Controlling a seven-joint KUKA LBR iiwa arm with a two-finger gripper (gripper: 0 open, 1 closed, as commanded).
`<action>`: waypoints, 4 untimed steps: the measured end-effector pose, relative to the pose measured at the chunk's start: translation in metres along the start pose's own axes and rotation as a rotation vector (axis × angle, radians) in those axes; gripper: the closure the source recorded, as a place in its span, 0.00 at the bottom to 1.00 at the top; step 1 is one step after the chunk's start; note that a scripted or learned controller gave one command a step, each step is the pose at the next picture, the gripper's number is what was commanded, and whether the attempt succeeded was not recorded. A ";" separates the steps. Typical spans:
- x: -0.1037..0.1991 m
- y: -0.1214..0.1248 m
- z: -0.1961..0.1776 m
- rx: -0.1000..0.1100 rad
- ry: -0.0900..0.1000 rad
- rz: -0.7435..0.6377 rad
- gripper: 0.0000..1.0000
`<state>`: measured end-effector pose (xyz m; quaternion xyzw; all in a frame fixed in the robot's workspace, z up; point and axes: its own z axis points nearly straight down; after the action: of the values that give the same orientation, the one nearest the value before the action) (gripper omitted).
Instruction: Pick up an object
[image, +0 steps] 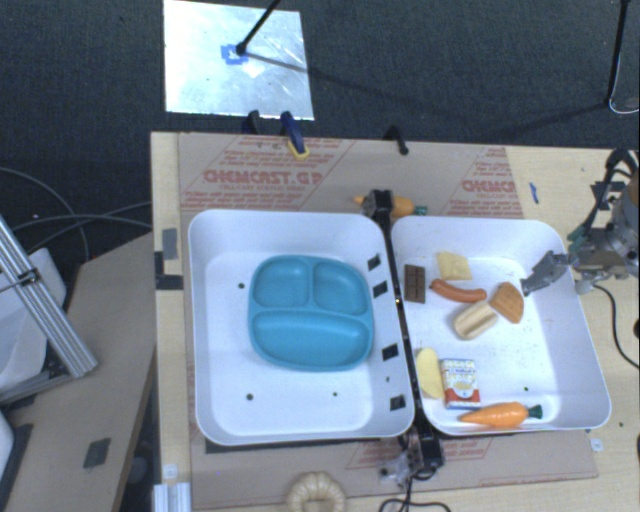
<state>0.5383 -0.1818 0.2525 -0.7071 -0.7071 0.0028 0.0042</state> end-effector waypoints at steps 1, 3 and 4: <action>0.001 0.002 -0.007 -0.012 -0.003 -0.003 0.00; 0.010 0.009 0.090 -0.008 -0.001 -0.002 0.00; 0.007 0.001 0.148 -0.008 -0.001 -0.001 0.00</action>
<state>0.5381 -0.1746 0.1043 -0.7067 -0.7075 0.0004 0.0008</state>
